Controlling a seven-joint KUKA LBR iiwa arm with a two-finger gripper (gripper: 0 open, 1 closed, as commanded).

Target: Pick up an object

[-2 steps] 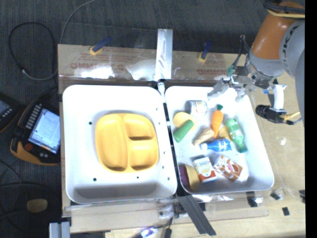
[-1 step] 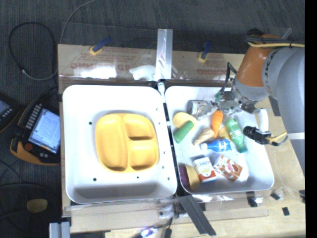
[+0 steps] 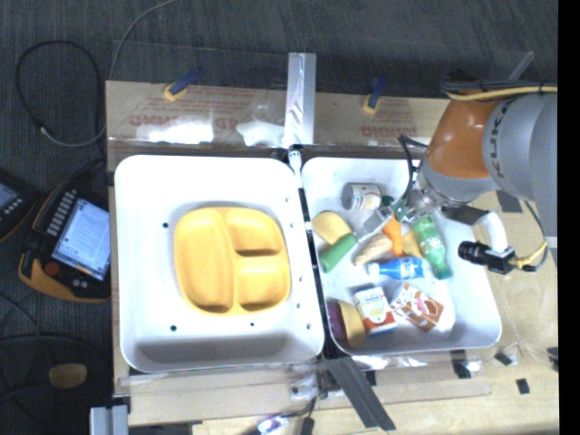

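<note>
Tool: the tool (image 3: 401, 212) hangs low over the back of the right bin (image 3: 490, 332), among the clutter. I cannot tell whether it is open or closed, and nothing can be seen gripped in it.
Candidates: no single object is set by the task. Nearest the tool are an orange carrot-like toy (image 3: 391, 235), a green bottle (image 3: 432, 246) and a small can (image 3: 363, 195).
Crowding: the carrot-like toy, the green bottle and a blue-and-white bottle (image 3: 400, 267) lie touching or just beside one another. A closing grasp here may catch two things, or wedge between them and take neither.
Slip: the bottles and the can are rounded and lie on their sides, so they would probably roll or squirt out under an off-centre pinch.
Knock-on: a push on the pile could shove the juice carton (image 3: 372, 307) and the red-and-white carton (image 3: 422, 308) toward the front wall.
Wall: the can sits near the back rim, so a reach for it risks striking the bin.
Left bin: the left bin (image 3: 145, 333) holds a yellow divided tray (image 3: 231, 256), well apart from the tool and unlikely to be disturbed.
</note>
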